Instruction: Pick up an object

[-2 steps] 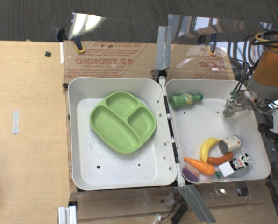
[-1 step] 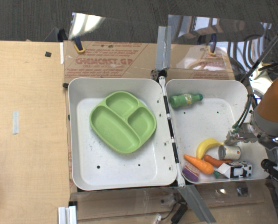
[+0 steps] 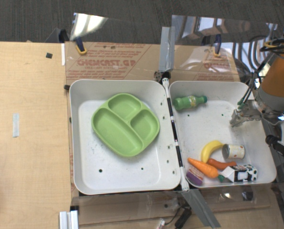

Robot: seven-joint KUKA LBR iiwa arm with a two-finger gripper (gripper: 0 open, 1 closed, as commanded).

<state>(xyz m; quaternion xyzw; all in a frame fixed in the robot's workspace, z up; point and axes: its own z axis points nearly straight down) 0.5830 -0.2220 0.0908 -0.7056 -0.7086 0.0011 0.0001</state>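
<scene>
The right bin (image 3: 256, 92) holds a green bottle (image 3: 190, 101) lying on its side at the back left. Near the front lie a yellow banana (image 3: 210, 150), a small cream can (image 3: 234, 151), an orange carrot (image 3: 203, 167), a purple-and-white piece (image 3: 194, 176) and a black-and-white carton (image 3: 242, 173). My gripper (image 3: 237, 118) hangs over the right part of this bin, above bare floor behind the can and right of the bottle. It touches none of the objects and nothing shows in it.
The left bin (image 3: 79, 142) holds a green divided plate (image 3: 126, 124). A raised divider (image 3: 172, 128) separates the two bins. Cardboard (image 3: 113, 58) stands behind them. The arm with its orange band (image 3: 278, 78) reaches in over the right bin's far right edge.
</scene>
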